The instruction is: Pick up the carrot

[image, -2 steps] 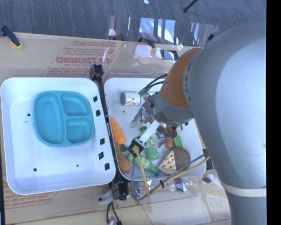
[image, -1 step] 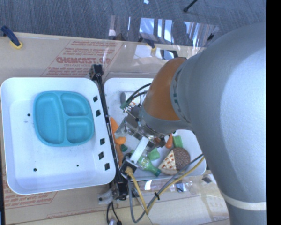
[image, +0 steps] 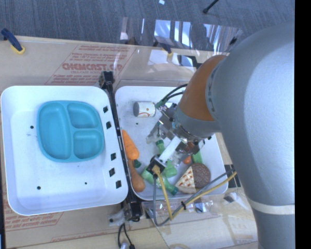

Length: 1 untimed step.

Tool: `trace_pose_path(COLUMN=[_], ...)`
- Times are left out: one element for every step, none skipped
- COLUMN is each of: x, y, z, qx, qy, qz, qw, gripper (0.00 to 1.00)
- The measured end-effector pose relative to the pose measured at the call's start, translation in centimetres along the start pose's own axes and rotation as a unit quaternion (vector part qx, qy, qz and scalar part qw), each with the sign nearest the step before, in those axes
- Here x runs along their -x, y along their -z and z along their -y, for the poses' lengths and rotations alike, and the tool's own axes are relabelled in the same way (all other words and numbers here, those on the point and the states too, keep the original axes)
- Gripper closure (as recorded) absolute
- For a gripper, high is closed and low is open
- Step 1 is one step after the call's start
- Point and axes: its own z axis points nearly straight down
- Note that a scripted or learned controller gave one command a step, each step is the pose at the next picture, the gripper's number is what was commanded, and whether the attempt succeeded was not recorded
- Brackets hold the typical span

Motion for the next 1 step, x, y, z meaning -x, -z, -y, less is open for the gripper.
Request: trace_pose_path(x=[-1.80], y=[-0.13], z=[6.35], qx=[-0.003], qy=[-0.034], qz=[0.001], qw=[0.9994], gripper=[0.00])
